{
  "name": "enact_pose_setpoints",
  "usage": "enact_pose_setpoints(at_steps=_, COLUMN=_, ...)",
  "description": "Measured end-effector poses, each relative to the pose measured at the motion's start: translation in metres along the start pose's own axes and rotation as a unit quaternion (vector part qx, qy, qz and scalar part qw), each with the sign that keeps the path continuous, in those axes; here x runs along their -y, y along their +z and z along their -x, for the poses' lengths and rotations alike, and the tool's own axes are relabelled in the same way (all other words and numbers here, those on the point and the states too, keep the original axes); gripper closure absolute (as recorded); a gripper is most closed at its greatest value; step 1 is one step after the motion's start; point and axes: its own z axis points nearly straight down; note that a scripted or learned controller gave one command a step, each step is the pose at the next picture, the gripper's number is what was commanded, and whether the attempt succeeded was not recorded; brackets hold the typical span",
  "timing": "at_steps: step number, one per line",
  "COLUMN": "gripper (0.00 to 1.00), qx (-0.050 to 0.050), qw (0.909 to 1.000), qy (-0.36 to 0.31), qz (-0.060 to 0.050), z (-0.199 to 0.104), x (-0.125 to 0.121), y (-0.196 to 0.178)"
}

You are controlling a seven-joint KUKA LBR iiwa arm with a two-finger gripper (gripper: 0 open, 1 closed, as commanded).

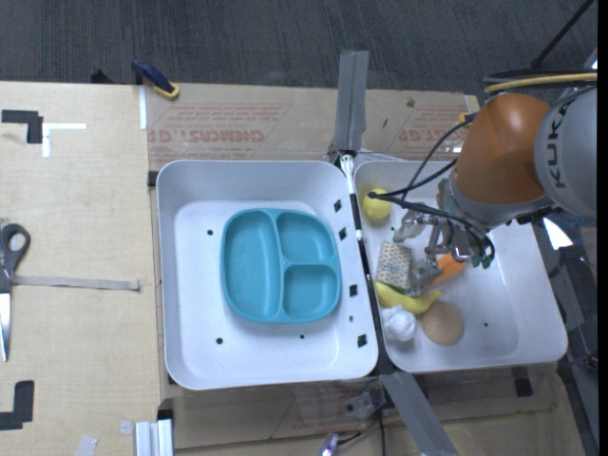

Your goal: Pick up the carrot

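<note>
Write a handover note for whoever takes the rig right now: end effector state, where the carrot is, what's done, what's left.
End effector: low over the right bin, right at the carrot; open or shut is hard to read from this angle.
Carrot: in the right bin, orange tip showing beside the end effector, apparently resting on the bin floor.
Nearby clutter: yellow ball, speckled sponge block, banana, white object, brown egg-shaped item.
Left bin: holds a blue divided plate.
Done: approach to the carrot.
Left: confirm the grasp, then lift the carrot.
</note>
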Motion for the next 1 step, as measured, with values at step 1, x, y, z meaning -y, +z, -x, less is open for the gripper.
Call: enact_pose_setpoints(at_steps=1, gripper=0.0, qx=0.001, qw=0.9966, qy=0.083, qz=-0.001, z=-0.0221, x=0.0356, y=-0.0001)
